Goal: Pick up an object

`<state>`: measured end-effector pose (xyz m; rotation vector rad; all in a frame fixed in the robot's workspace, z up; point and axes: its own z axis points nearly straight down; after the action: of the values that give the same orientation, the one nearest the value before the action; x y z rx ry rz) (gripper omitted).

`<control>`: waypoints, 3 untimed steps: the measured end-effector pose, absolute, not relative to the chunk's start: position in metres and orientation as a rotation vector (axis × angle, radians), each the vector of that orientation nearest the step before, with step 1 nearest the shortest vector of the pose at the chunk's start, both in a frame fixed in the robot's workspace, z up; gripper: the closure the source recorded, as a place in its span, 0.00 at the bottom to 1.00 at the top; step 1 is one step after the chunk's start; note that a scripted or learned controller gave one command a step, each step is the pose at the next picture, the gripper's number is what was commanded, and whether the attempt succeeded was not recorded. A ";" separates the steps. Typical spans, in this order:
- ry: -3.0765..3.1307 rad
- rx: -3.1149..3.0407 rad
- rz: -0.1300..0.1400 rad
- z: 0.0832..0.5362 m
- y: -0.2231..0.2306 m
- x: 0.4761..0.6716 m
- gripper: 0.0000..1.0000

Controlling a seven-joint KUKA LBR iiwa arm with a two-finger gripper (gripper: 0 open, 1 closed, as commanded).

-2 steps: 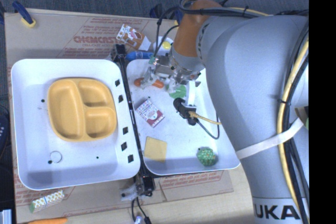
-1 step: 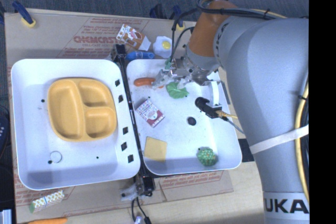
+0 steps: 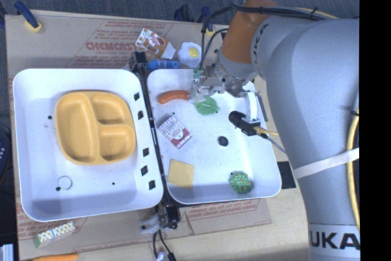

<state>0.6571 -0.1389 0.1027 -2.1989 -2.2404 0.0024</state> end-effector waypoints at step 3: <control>-2.843 -1.325 0.003 0.092 -0.100 0.656 0.00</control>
<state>0.6564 -0.1001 0.0919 -1.3254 -2.8431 0.0028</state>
